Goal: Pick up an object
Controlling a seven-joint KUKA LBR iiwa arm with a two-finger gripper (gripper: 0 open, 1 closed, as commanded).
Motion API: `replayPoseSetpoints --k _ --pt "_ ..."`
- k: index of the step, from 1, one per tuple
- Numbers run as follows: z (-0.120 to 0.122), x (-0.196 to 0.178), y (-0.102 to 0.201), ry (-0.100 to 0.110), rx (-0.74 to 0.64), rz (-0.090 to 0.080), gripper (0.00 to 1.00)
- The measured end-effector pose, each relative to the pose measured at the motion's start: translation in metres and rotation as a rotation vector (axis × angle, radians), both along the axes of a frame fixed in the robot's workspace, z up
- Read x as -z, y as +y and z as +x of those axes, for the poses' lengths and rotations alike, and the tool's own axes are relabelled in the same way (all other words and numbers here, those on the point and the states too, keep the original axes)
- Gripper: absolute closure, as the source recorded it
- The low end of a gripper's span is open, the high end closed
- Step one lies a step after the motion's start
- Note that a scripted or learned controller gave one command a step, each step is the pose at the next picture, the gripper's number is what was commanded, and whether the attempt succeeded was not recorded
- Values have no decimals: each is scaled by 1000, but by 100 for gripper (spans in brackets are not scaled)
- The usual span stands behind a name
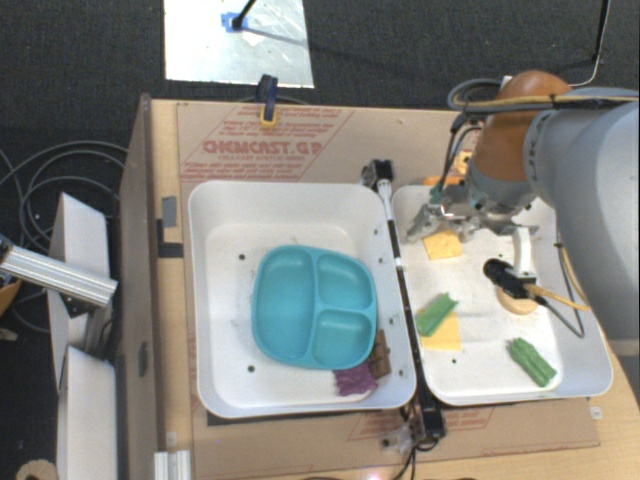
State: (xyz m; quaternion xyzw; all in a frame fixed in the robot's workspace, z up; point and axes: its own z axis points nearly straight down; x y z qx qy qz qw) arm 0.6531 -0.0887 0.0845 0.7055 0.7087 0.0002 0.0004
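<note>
Yellow block [444, 245] in right bin [590, 368], just at six o'clock of the tool [447, 218]; long axis roughly three-to-nine. Tool's grip state impossible to tell.

- Even, bright light falls from overhead; the white bins [300, 203] look slightly washed out.
- Shadows stay soft and short, tucked under the blue plate [315, 308].
- Glare whitens the foil sheet [240, 28].
- Overall focus is mildly soft and grainy.

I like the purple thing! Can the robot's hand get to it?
Probably, but awkwardly: the purple thing sits squeezed between the blue plate and the bin's wall, and the hand is over the other bin.
</note>
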Motion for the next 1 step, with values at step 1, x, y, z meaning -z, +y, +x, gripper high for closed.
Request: replayPoseSetpoints --k 1 --pt "-13 0 -5 1 4 -1 0"
